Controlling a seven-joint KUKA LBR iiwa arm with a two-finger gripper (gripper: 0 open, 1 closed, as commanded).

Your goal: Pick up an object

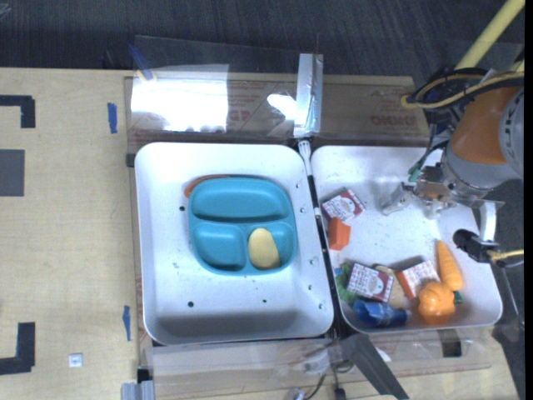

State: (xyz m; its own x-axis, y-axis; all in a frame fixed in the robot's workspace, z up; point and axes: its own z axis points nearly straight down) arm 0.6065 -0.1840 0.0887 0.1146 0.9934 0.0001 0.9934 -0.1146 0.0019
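Note:
My gripper [411,202] hangs over the back part of the right bin [375,163], open, with bare bin floor between its fingers. The arm with its orange band [486,132] comes in from the right. The nearest object is a small red-and-white carton [343,205], to the gripper's left. An orange-red piece [338,234] lies below that carton. Along the front of the bin lie a red printed box [371,282], a blue object [375,313], another small carton [416,275], a carrot [449,263] and an orange pumpkin-like toy [436,301].
The left bin [166,290] holds a blue divided plate [225,215] with a yellow egg-shaped toy [263,247] in its front right compartment. A black-and-white part [476,242] juts over the right bin's right wall. Cables [437,86] hang behind the arm.

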